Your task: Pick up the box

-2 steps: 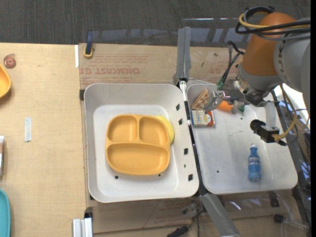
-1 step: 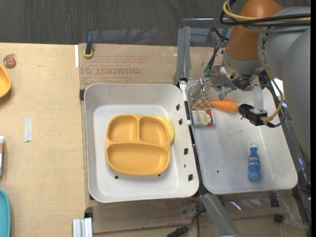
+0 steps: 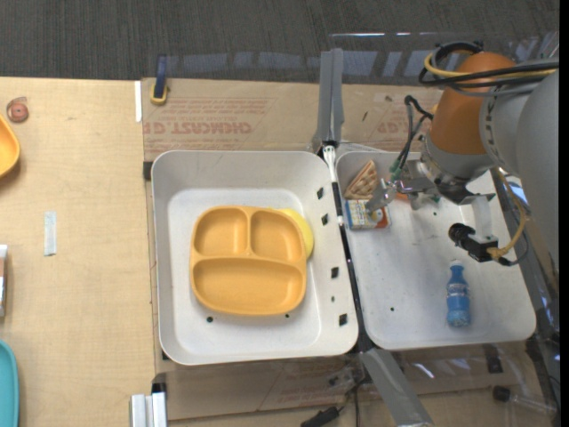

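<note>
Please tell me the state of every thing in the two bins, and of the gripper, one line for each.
Divided orange plate: lying flat in the left bin, right side up, nothing in its compartments.
Box: lying in the right bin, at its far left corner, the gripper right at it.
Blue bottle: lying on its side in the right bin, cap on.

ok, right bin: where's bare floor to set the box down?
Best patch is the right bin floor's middle and near-left, bordered by the blue bottle on the right and the front rim. The far-left corner is crowded: the box, a tan wedge-shaped item and the gripper sit together there. The left bin has just margins around the orange divided plate.
</note>
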Robot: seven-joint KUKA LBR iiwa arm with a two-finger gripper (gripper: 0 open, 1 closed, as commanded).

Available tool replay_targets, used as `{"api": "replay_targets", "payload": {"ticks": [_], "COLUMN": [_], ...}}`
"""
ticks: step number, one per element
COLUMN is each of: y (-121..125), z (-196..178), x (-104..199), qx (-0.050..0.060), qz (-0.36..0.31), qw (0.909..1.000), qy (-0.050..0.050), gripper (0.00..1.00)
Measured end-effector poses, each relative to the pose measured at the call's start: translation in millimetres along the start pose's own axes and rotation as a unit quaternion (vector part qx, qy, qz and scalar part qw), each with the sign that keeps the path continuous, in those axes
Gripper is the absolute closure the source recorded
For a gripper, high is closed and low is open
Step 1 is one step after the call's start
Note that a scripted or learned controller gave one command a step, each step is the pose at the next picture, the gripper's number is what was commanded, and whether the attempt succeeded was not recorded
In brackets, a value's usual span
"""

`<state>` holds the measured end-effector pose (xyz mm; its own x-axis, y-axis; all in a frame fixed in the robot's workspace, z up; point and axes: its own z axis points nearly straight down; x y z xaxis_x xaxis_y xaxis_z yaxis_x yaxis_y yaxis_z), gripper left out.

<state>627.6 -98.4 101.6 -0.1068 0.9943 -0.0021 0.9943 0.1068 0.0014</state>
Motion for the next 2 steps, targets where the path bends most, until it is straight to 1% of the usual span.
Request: {"api": "replay_targets", "payload": {"ticks": [1,2], "y": [26.4,4.5], "z": [6.6,3.5], "x": [-2.9,-0.8], "qx": [0.014,-0.006], "qz": [0.005,-0.043], "qw": [0.9999,0.9991], "qy": [0.005,-0.001], "gripper": [0.0,0.0]}}
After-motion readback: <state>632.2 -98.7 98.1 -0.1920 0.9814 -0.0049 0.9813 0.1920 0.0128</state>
